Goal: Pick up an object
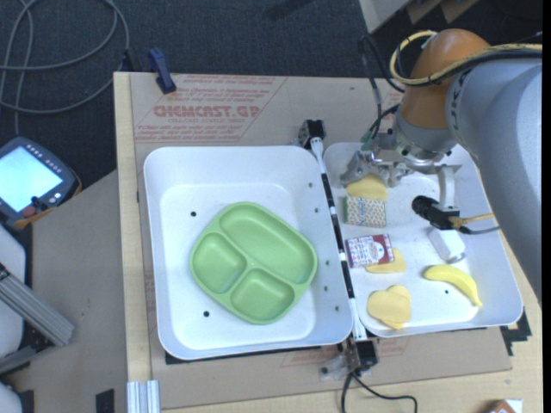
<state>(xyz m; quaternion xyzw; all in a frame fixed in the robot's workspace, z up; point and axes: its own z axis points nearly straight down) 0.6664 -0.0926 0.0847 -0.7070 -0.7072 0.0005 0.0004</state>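
Camera view: wooden bench [215, 110], dark carpet [224, 24]; end effector [379, 169] opening cannot be told.

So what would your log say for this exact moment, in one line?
arm: over right bin | gripper: above yellow wedge | grip: unclear | banana: untouched | green tray: left bin

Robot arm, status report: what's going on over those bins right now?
Gripper low in right bin, over a pale yellow piece. Nothing seen held. Banana, small box close by. Green tray alone in left bin.
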